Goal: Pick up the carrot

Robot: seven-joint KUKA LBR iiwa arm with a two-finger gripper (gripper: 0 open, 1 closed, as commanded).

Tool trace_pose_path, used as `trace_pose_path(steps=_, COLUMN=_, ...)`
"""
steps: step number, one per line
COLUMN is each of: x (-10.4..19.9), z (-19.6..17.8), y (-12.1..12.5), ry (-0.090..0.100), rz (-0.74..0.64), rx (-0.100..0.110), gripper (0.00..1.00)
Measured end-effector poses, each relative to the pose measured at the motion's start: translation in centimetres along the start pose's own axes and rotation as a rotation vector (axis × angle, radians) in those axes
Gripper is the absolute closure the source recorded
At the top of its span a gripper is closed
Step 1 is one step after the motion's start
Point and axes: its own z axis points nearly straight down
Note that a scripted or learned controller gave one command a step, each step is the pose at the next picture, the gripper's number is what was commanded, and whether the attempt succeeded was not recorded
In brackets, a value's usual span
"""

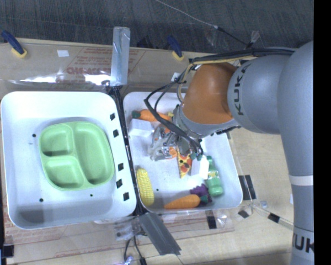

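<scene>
Arm [209, 101] over right bin [231, 173]; carrot [182, 202] lies apart — near front wall

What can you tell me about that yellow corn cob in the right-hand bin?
The corn cob looks like a plastic toy: pale yellow, with rows of small bumps for kernels. It lies flat in the right bin, near the front left corner, its length running along the left wall and close against it. An orange carrot lies just to its right along the front wall; whether the two touch is hard to tell. The arm works farther back in the bin, apart from the cob.
</scene>
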Motion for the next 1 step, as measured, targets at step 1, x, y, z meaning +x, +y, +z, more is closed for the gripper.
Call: trace_pose_path(steps=1, x=6.65, z=1.2, y=-2.17, ry=0.005, rz=-0.114, rx=-0.001, gripper=1.0)
